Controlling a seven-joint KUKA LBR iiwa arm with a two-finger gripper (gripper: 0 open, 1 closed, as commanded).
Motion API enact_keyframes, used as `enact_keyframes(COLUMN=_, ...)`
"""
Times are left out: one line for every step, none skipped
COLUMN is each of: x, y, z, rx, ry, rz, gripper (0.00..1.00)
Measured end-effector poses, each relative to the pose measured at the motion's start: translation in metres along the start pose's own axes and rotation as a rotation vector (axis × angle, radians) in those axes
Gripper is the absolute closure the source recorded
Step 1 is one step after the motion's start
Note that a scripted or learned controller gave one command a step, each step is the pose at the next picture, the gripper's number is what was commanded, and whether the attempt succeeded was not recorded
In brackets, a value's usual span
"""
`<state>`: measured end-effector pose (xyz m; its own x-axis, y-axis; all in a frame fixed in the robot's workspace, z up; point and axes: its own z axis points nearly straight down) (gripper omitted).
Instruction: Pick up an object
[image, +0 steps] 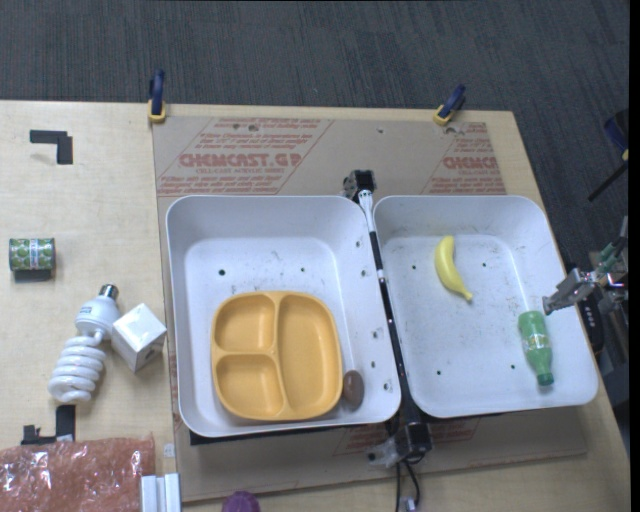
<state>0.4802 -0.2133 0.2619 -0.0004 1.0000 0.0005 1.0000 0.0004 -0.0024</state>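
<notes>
A yellow banana (451, 267) lies in the upper middle of the right bin (470, 385). A green bottle (536, 346) lies near that bin's right wall, cap toward the front. In the left bin (190, 300) a yellow divided plate (276, 355) rests on the floor, with a small brown object (353, 389) at its right edge. My gripper (566, 294) pokes in at the far right, over the right bin's right rim, just above the green bottle and apart from it. Nothing is visibly held.
On the bench left of the bins lie a white spiral light bulb (82, 350), a small white box (139, 336) and a green can (32, 255). A pink mesh bag (75, 475) sits at the front left. A black bar (380, 280) runs between the bins.
</notes>
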Motion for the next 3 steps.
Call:
enact_keyframes(x=-0.009, y=0.002, z=0.138, rx=-0.003, ry=0.0, rz=0.001, gripper=0.0)
enact_keyframes(x=0.014, y=0.043, z=0.169, rx=-0.004, ry=-0.001, rz=0.0, gripper=0.0)
enact_keyframes(x=0.014, y=0.044, z=0.159, rx=-0.006, ry=-0.002, rz=0.001, gripper=1.0)
